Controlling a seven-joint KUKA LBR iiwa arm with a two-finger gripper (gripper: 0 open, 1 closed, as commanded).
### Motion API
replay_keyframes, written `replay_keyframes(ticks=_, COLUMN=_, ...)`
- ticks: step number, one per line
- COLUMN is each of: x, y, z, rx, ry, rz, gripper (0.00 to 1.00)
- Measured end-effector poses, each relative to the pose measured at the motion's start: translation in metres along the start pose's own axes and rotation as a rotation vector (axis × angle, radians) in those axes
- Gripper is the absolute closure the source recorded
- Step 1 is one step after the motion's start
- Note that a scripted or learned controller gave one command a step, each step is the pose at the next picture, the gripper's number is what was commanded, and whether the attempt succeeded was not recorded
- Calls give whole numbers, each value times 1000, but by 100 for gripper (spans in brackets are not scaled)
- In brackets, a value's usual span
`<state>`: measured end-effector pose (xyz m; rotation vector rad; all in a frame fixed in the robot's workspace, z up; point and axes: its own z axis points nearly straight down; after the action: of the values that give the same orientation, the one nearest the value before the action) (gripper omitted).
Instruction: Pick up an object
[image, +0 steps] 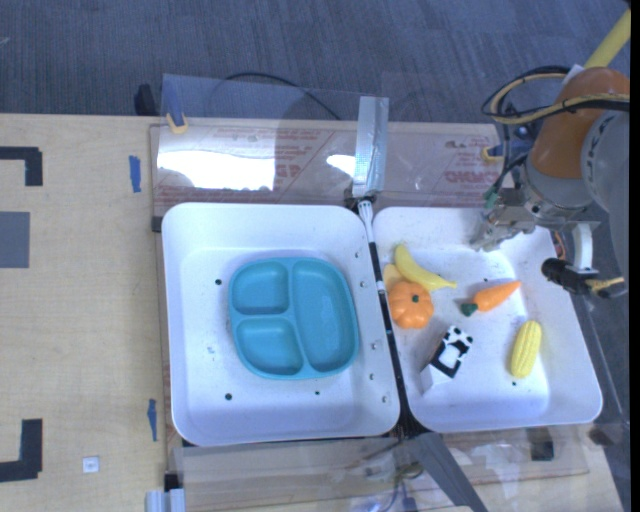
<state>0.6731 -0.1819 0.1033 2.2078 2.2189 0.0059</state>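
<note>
Nearest me, the cow (454, 352) lies in the right bin (575, 405), with the corn (525, 348) just beside it, and the carrot (492, 296), pumpkin (410, 304) and banana (420, 270) beyond. My gripper (492, 232) hovers over the far rim, beyond the carrot; whether its jaws are spread I cannot tell. I judge this the approach: next, descend onto the carrot, which has room around it.

Pale wood-grain worktop (80, 300) with black corner marks (25, 165) and blue tape bits (134, 172) along its left side. Grey carpet floor (300, 40) beyond the far edge. Clear plastic sheet (250, 150) at the far edge, glare on it. Light is even and soft.
</note>
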Motion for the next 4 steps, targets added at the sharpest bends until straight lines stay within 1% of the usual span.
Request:
replay_keyframes(ticks=2, x=0, y=4, z=-18, rx=-6, ry=-5, rz=-8, gripper=100)
replay_keyframes(ticks=3, x=17, y=-4, z=-59, rx=4, ry=4, rz=-265, gripper=100)
replay_keyframes(ticks=4, x=25, y=-3, z=-100, rx=7, ry=4, rz=-23, gripper=100)
